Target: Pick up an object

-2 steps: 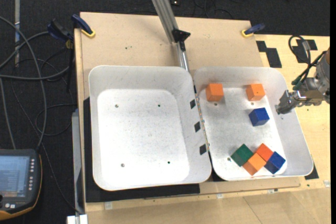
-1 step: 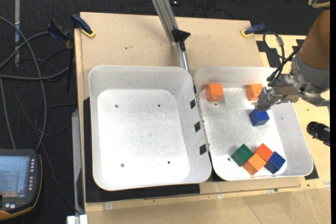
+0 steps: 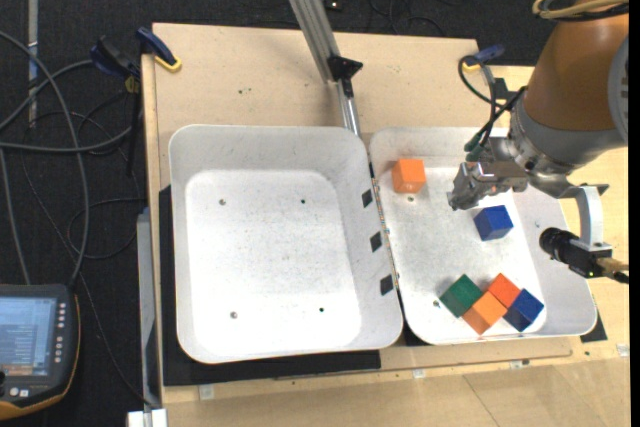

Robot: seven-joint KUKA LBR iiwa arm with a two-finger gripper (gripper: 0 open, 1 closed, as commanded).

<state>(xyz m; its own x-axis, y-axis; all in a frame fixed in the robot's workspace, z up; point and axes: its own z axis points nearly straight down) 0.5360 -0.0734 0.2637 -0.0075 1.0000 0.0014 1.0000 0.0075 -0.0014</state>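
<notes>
My gripper (image 3: 468, 191) hangs over the right bin (image 3: 420, 245), pointing down and left from the arm's wrist. An orange cube (image 3: 408, 175) sits just to its left near the bin's back. A blue cube (image 3: 493, 222) lies just below and right of the gripper, apart from it. At the bin's front stand a green cube (image 3: 461, 295), an orange cube (image 3: 495, 303) and another blue cube (image 3: 523, 309), packed together. I see nothing between the fingers.
The left bin (image 3: 270, 235) lies beside the right one, sharing a dividing rim (image 3: 378, 235). A slanted metal pole (image 3: 310, 5) crosses the back of the bench. Cables and a pendant (image 3: 35, 345) lie off the bench to the left.
</notes>
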